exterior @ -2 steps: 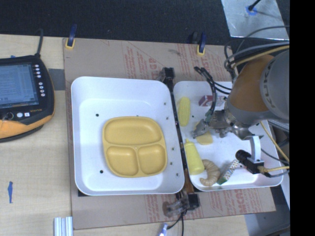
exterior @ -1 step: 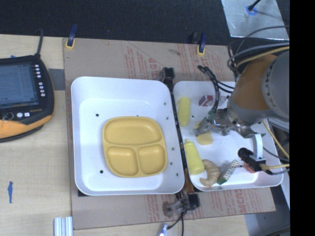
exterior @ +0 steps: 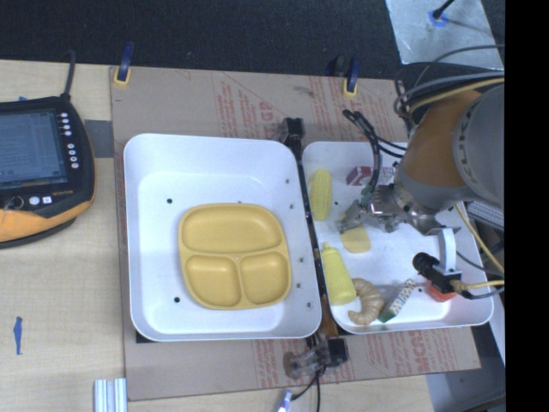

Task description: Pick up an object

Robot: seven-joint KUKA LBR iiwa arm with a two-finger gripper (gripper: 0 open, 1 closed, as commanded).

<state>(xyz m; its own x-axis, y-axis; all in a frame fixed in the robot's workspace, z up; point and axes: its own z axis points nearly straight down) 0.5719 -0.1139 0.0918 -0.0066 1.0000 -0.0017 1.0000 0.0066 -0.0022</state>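
I'm looking at a robotics lab, not a home or kitchen. Two shallow white bins [exterior: 141, 230] sit side by side on a cardboard sheet [exterior: 214, 101] clamped to a pale wood surface [exterior: 51, 316]. Left of the bins lies a handheld control pendant [exterior: 39, 166] with a screen and buttons. Right of them, the grey and orange robot arm [exterior: 446, 157] trails loose cables [exterior: 369, 140]. Beyond the bins there is dark carpet [exterior: 214, 15].

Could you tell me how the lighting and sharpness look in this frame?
In the camera view, light is even and soft; the left bin shows a brighter patch beside the yellow divided plate. The gripper in the right bin looks slightly blurred, and the overall image is low in detail.
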